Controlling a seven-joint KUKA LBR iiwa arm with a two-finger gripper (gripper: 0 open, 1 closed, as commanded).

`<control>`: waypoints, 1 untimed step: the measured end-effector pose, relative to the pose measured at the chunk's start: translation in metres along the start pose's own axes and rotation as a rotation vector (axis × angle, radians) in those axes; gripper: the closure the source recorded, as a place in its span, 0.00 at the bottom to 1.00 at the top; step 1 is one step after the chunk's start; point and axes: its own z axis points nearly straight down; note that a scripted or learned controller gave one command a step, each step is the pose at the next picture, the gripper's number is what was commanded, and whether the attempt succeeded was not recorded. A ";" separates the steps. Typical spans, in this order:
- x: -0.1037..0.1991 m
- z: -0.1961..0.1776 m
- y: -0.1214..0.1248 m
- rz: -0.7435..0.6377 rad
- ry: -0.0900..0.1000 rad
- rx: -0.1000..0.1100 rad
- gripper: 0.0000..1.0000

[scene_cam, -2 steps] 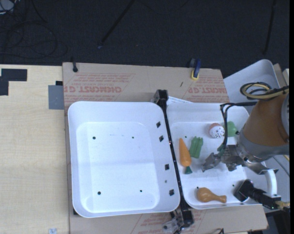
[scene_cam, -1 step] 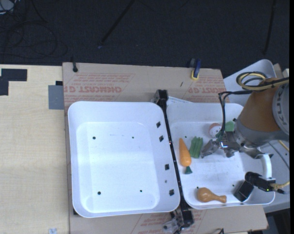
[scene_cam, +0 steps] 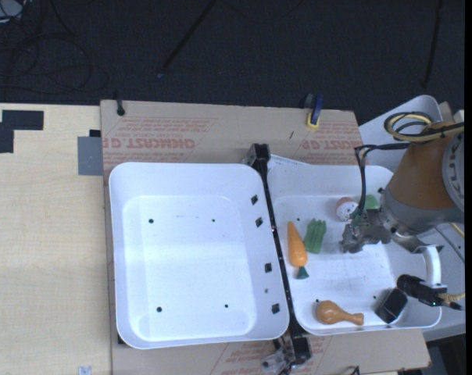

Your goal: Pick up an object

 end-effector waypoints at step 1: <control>0.000 0.000 0.000 0.001 0.000 0.000 0.00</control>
